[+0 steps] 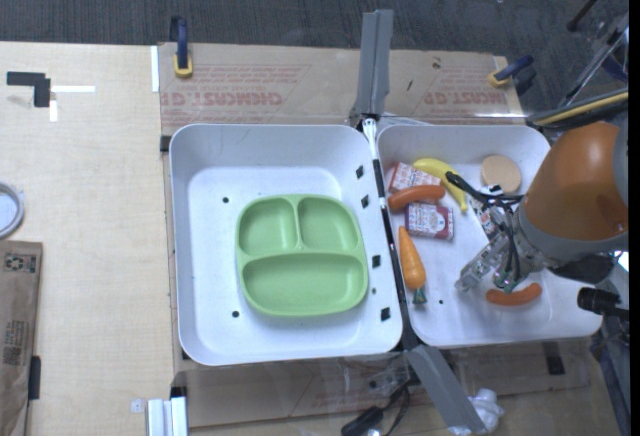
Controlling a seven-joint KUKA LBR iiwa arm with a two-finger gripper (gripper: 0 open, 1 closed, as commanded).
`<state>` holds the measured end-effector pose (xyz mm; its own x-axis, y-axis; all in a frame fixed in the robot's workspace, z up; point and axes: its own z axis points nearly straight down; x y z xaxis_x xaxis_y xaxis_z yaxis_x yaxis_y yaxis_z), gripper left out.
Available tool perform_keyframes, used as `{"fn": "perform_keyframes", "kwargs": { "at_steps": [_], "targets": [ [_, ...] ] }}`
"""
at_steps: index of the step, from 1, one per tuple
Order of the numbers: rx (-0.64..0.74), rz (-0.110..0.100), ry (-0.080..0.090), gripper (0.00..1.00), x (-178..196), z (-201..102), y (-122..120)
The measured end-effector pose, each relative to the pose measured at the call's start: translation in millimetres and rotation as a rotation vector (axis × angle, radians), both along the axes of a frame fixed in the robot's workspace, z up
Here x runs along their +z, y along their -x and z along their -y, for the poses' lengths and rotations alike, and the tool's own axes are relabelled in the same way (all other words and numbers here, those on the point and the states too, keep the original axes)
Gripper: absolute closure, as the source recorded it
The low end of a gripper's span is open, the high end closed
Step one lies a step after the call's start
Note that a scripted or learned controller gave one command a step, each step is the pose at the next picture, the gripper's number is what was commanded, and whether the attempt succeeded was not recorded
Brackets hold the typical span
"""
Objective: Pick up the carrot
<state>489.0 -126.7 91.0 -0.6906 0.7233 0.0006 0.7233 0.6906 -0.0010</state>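
The orange carrot [411, 261] with its green stub lies lengthwise along the left wall of the right bin [455, 328], pointing towards the bin's near corner. My gripper [486, 271] hangs low over the floor of that bin, a short way to the right of the carrot and apart from it. Nothing is visibly held. The grey arm with its orange band [583, 186] comes in from the right and hides part of the bin's right side.
An orange sausage [514, 295] lies just right of the gripper. At the back of the right bin are a second sausage [416, 194], a banana [437, 168], red packets [428, 220] and a tan round bun [500, 171]. A green divided plate [300, 254] sits in the left bin.
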Motion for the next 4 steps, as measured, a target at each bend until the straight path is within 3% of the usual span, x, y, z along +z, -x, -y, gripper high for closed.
{"fn": "perform_keyframes", "kwargs": {
  "at_steps": [1, 2, 3, 4],
  "targets": [
    [-0.445, 0.001, 0.001, 1.00, 100.2, -60.5, 10.9],
    [-0.381, 0.000, 0.002, 1.00, 99.6, -198.3, 11.4],
    [-0.381, 0.000, 0.002, 0.00, 99.6, -198.3, 11.4],
    [-0.166, 0.001, 0.002, 0.00, 100.0, -145.4, -71.7]
  ]
}}
